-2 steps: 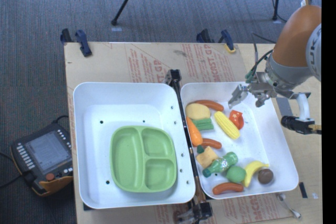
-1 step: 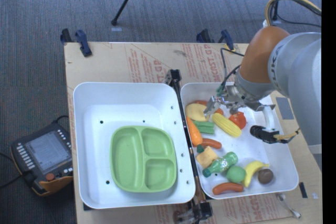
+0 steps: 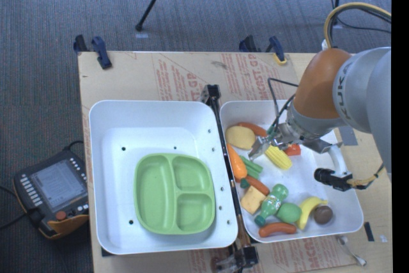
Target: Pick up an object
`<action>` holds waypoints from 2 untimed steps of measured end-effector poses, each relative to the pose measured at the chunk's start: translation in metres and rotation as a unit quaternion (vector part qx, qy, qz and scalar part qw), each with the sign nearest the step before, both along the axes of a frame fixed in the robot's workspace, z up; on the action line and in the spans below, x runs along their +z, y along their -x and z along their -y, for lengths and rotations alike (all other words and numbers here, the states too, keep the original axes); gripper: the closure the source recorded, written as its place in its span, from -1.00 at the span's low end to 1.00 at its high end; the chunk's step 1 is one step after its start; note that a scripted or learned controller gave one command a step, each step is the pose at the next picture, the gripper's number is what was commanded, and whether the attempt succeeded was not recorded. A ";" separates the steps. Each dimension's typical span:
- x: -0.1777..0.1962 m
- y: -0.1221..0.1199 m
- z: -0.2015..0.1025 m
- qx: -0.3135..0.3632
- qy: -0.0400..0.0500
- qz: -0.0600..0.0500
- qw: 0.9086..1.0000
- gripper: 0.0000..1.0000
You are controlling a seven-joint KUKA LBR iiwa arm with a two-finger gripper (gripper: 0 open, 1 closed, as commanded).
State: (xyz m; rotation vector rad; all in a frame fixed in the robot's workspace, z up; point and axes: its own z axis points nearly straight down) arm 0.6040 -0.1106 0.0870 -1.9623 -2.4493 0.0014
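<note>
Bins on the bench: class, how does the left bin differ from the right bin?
The left bin holds one green divided tray, while the right bin holds many small toy foods, such as corn and a banana. The arm's tool is over the right bin, not the left bin. Both are shallow, white and side by side.

Right bin [image 3: 355,217] crowded: toy food packs its left and near parts, corn [image 3: 278,156], potato [image 3: 239,137], carrot [image 3: 237,165], green bottle [image 3: 272,200], banana [image 3: 308,210] close together, tight gaps. Arm [image 3: 332,96] hangs over far right corner. Left bin [image 3: 115,121]: green divided plate [image 3: 174,194] takes the middle, bare floor along far and left walls.
</note>
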 end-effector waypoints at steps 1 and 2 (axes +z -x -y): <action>0.009 0.000 0.001 -0.003 -0.001 -0.001 1.000 1.00; 0.101 0.034 -0.052 0.048 0.000 0.001 0.999 1.00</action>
